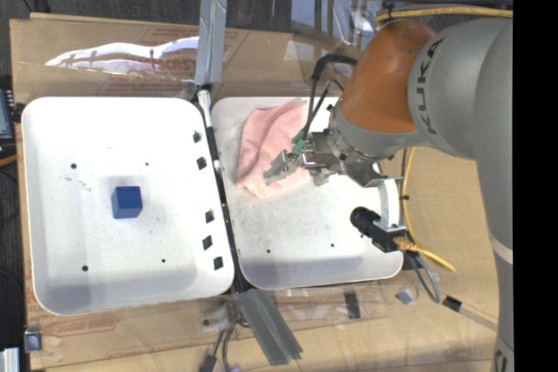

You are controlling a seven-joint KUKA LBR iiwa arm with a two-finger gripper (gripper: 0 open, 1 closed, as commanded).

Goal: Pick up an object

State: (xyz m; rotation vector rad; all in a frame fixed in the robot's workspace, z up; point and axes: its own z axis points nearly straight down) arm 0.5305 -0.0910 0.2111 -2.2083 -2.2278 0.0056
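Observation:
A crumpled pink cloth (pixel 266 139) lies in the upper left part of the right bin (pixel 296 261). My gripper (pixel 296 171) hangs over the cloth's lower right edge, low above the bin floor. It is open, with one fingertip (pixel 277 167) against the cloth's lower edge and the other over bare white floor. Nothing sits between the fingers. A small blue cube (pixel 127 201) rests alone on the floor of the left bin (pixel 52 274), far from the gripper.
The grey arm with its orange band (pixel 384 78) reaches in from the right above the right bin's far corner. A black cable fitting (pixel 373 226) and a yellow cable hang by that bin's right wall. A divider with black clips (pixel 212 205) separates the bins.

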